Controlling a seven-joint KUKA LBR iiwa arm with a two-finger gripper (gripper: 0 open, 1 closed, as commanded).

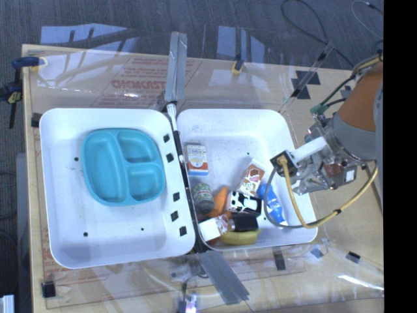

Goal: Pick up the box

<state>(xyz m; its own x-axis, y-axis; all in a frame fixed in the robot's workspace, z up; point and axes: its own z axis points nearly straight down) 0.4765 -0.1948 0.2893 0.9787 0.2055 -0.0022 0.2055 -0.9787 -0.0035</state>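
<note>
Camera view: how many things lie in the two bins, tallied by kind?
Boxes or cartons: 3 (orange-and-white box, brown carton, white-and-red box)
Fruit or vegetables: 2 (carrot, banana)
Plates: 1 (teal divided plate)
Others: 4 (dark can, black-and-white item, black item, blue bottle)
Total: 10

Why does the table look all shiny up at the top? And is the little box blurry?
In the camera view, the bench has a clear cover that mirrors pale patches of light along its far edge; the white bins look bright; the box is small and a bit soft, so its print cannot be read.
</note>
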